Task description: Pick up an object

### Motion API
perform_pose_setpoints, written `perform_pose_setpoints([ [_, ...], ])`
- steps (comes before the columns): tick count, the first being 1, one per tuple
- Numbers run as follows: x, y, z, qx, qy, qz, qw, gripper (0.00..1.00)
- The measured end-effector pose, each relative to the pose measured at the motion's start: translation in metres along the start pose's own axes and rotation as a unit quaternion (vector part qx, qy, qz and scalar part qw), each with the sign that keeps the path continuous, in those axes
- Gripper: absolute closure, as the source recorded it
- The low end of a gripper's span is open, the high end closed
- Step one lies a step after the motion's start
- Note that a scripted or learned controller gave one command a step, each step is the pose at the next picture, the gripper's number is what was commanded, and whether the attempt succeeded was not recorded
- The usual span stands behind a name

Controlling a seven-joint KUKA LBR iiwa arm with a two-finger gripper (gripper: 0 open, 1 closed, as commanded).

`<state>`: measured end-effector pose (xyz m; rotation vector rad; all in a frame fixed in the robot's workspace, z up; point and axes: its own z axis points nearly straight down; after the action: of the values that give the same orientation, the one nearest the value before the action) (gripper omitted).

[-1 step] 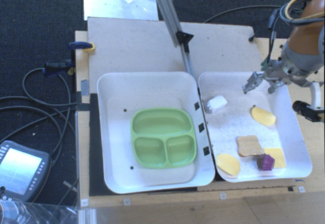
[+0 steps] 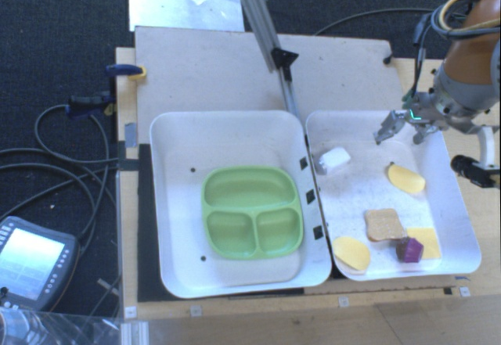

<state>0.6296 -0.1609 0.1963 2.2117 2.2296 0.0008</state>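
The worktop [image 2: 235,73] under me is a flat, pale board with a matte, slightly fibrous face, and it carries two shallow white bins side by side along its near edge. The left bin [image 2: 176,148] is smooth plastic with rounded corners; in its middle lies a light green tray [image 2: 252,212], glossy and moulded into three compartments, one long one at the back and two smaller ones in front. The right bin [image 2: 450,203] has a speckled floor and holds the small pieces I could pick. Near its back left corner sits a white, blocky lump [image 2: 335,158]. Toward its right wall lies a yellow oval slice [image 2: 405,178]. In the front half is a tan square piece [image 2: 383,224] with a toast-like, grainy surface, and just beside it a flat yellow square [image 2: 427,240], partly covered by a small purple chunk [image 2: 409,249] that rests on its left edge. A second yellow oval [image 2: 351,253] lies at the front left corner, against the rim.

My arm [image 2: 470,62], orange at the band and grey below, is cut off at the right edge. My tool [image 2: 405,126] hangs over the back right part of the right bin, its fingers spread apart with nothing between them; the small metal tips are hard to make out sharply.
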Motion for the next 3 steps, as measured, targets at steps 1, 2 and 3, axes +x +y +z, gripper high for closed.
perform_pose_setpoints([
  [1,-0.007,-0.007,0.047,0.002,0.0,0.004,1.0,0.0],
  [2,-0.006,-0.007,0.1,0.002,0.0,0.004,1.0,0.0],
  [3,-0.007,-0.005,0.085,-0.002,0.0,0.004,1.0,1.0],
])
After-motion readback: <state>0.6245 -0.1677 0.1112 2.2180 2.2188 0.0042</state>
